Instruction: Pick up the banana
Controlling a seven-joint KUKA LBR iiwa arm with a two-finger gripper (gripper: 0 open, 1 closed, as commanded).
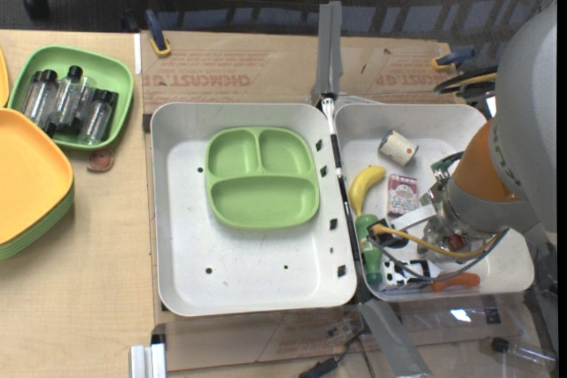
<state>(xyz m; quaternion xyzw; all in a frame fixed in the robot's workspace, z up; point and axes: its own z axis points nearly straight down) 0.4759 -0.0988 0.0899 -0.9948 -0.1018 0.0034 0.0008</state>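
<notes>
Banana (365,187) lies in the right bin (461,121), near its left wall, tilted, upper end toward the bin's middle, lower end toward the divider between the bins. Nothing grips it; it sits bare on the white floor. Just right of it a small pink card (401,191), close but whether touching can't be told. Above and right, a short white cup (399,147) on its side, apart from the banana. Below the banana a green bottle (368,245) along the left wall, with a black-and-white patterned thing (397,272) beside it near the front edge. An orange-handled tool (456,282) lies along the front of the same bin. Gripper (436,236) is low in the right bin, right of the card and well off the banana, tangled in view with yellow cable (416,236); whether it's released or clenched can't be told, too cluttered. Arm (532,102) comes in from the right, orange band (483,164) above the wrist. Left bin (177,190) holds a green divided tray (262,176), three compartments, sitting toward the back. On the bench left of the bins: a green dish (111,71) with several dark-capped vials (69,102), and stacked orange plates (31,181) at the left edge. Brown cardboard (239,66) under and behind the bins.
</notes>
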